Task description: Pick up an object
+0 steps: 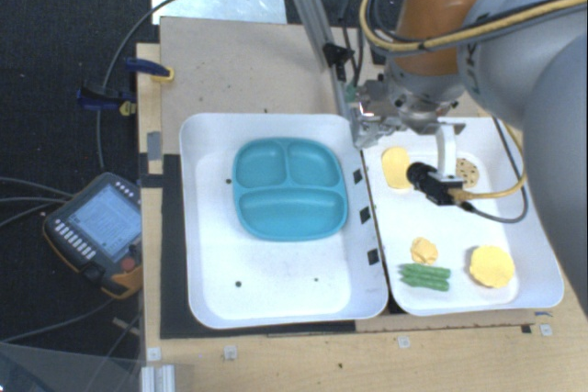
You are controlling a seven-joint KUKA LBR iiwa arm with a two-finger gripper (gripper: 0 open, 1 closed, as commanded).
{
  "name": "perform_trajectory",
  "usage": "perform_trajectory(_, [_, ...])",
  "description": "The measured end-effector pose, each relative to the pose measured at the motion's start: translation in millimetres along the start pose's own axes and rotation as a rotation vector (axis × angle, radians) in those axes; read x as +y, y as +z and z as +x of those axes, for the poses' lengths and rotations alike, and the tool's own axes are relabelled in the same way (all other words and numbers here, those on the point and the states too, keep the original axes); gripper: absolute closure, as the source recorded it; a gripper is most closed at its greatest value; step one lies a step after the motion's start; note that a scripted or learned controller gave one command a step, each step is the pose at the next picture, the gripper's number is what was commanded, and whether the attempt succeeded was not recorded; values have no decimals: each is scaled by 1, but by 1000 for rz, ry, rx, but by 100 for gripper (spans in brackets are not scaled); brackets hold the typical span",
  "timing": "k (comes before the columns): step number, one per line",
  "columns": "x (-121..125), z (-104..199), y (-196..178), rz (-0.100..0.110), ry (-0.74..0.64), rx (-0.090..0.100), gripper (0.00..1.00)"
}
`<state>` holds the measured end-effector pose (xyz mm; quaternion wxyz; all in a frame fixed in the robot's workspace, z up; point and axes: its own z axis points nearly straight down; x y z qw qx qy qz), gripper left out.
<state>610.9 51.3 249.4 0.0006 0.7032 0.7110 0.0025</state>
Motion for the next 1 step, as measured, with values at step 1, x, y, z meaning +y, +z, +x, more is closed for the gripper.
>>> perform_trajectory(1, [11,55,1,1,1,0,100])
